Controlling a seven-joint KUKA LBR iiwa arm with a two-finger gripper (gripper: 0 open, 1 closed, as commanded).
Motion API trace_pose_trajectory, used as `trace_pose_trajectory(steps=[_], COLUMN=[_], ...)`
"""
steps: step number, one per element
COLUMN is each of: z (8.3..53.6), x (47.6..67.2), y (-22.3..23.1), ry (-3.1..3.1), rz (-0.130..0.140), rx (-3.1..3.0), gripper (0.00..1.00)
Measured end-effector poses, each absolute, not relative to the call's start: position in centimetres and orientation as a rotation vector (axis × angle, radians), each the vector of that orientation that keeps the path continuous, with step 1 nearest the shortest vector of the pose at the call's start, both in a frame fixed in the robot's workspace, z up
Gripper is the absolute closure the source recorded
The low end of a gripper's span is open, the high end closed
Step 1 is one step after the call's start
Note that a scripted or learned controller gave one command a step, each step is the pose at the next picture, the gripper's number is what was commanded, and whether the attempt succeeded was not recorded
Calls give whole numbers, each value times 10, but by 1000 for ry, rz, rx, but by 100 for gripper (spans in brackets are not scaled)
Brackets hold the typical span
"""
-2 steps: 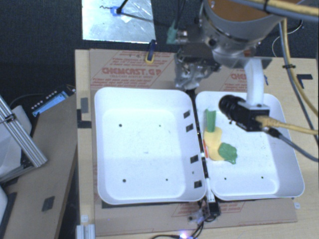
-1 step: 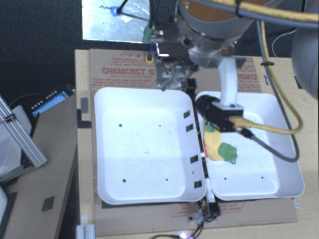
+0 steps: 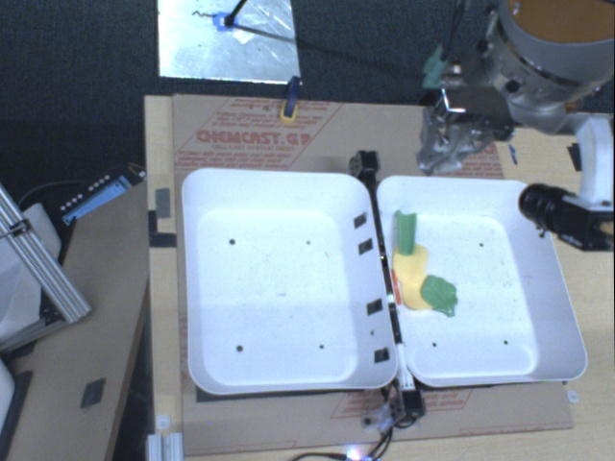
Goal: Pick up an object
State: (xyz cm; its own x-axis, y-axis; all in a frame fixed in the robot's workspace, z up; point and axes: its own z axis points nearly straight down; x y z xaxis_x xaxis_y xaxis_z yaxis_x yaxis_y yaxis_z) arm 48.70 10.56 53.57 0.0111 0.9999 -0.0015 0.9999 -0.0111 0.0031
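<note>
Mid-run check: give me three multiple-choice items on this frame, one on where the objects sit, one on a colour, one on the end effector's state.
1. The objects lie in: A) left bin B) right bin C) both bins.
2. The object between the two green ones is: A) yellow B) blue C) black.
3. The end effector is: A) down among the objects B) above the right bin's far edge C) over the left bin.

B: all three sit in the right bin, near its left wall.
A: the yellow piece lies between the green stick and the green lump.
B: the end effector hangs there, apart from the objects.

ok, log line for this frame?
phase: pre-grasp | gripper: above right white bin's far edge | bin: yellow soft lump, green block, green scrap
</note>
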Motion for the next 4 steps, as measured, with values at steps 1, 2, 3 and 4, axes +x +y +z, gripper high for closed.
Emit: trace_pose_trajectory(steps=[1, 2, 3, 4], z=[535, 535, 535, 535], x=[486, 486, 486, 486], y=[138, 169, 211, 236], ry=[2228, 2229, 2231, 2229], rz=[5, 5, 5, 4], rx=[2215, 2214, 2213, 2215], gripper=[100, 100, 100, 100])
